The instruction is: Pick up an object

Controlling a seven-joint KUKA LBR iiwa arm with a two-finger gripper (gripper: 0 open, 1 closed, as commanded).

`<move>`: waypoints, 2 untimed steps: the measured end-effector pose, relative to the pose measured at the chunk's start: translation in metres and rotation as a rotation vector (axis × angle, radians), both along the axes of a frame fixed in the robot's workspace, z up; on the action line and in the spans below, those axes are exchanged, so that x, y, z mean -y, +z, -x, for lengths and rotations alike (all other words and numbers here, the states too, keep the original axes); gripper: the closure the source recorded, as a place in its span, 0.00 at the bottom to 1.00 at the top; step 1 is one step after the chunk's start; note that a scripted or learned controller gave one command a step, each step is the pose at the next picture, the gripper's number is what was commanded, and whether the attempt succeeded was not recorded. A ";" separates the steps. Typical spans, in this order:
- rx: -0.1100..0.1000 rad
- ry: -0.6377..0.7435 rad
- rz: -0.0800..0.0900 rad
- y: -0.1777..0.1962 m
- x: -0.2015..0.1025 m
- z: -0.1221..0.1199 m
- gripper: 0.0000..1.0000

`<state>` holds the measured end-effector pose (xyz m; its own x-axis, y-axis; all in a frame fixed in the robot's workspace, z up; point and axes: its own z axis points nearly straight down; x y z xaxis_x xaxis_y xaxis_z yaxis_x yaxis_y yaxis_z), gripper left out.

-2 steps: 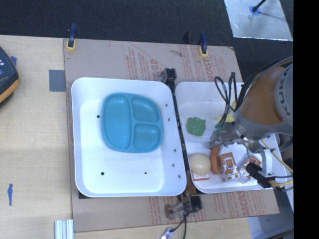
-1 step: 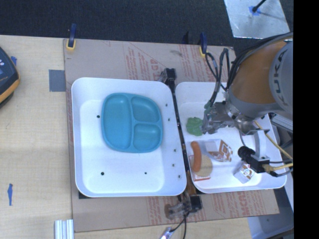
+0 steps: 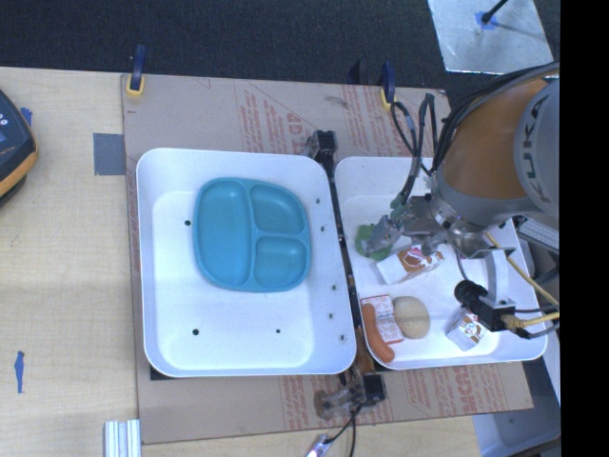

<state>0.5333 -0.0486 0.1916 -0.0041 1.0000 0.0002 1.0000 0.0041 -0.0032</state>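
Observation:
My gripper (image 3: 392, 225) hangs low over the upper left part of the right bin (image 3: 354, 174). A green leafy toy (image 3: 371, 243) lies right under and beside its tip; whether they touch is unclear. Just right of that lies a white and orange packet (image 3: 411, 260). Nearer the front of the bin are a beige potato-like piece (image 3: 412, 317), a red and white packet (image 3: 377, 312) with a sausage (image 3: 379, 347) at its front end, and a small white carton (image 3: 464, 331).
The left bin (image 3: 162, 341) holds a blue divided plate (image 3: 252, 233). The grey and orange arm (image 3: 495, 160) covers the right bin's far right part, and cables (image 3: 514, 317) trail over its right rim. A yellow and black device (image 3: 11, 150) sits at the bench's left edge.

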 end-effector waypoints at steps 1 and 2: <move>0.002 0.001 0.001 -0.087 0.044 -0.044 0.00; -0.001 0.001 0.001 -0.100 0.060 0.018 0.00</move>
<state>0.5148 -0.1091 0.0913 -0.0053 1.0000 -0.0008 1.0000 0.0053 -0.0041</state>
